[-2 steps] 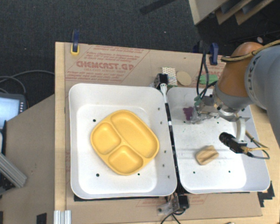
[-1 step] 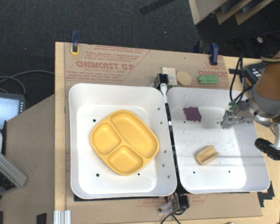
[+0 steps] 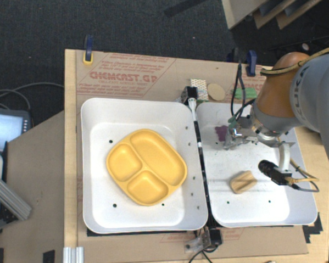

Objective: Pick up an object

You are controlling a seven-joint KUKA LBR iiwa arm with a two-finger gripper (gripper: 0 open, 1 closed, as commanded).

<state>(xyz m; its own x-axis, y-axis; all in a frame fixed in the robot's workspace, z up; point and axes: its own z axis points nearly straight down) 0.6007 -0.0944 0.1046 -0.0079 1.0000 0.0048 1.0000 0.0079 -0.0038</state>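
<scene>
Jaw opening cannot be told, the gripper (image 3: 234,133) being seen from above and blurred; nothing is seen held. A small purple object (image 3: 222,132) lies just beside it at the back of the right bin (image 3: 292,212), and a tan block (image 3: 242,182) nearer the front. A clean grasp is best served by centring over one object before closing. The arm (image 3: 276,95) is bent steeply down from the right.

Camera view: single fixed overhead camera, angled down, framing both white bins (image 3: 91,168) whole; arm (image 3: 299,86) enters from right.
</scene>
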